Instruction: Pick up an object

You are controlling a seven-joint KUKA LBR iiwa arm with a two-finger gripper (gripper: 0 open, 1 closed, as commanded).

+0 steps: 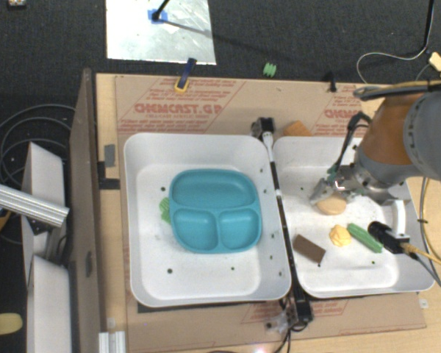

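- The tan lump (332, 207) lies on the floor of the right bin (353, 272), in the bin's far half and toward its left wall; it is a low rounded piece, pale beige.
- The gripper (328, 190) sits just behind the tan lump, on its far-left side, low in the bin and so close that the two look to be touching; whether the gripper is spread apart or drawn together cannot be told from this slant, and nothing shows the lump clamped in it.
- The arm (404, 134) rises to the right of the tan lump and behind it; its orange band is above the grey wrist.
- A yellow piece (340, 235) lies near the tan lump on the side closer to the camera, apart from it.
- A green piece (364, 237) lies just beyond the yellow piece, to the near right of the tan lump; it is long and set at a slant.
- A brown block (309, 248) lies to the near left of the tan lump, flat on the floor.
- An orange block (298, 129) rests well behind the tan lump, outside the bin wall.
- The left bin (206, 279) stands to the left of the tan lump; in it a teal plate (214, 210) with three compartments lies flat, and a green scrap (165, 209) peeps out at the plate's edge farthest from the lump.
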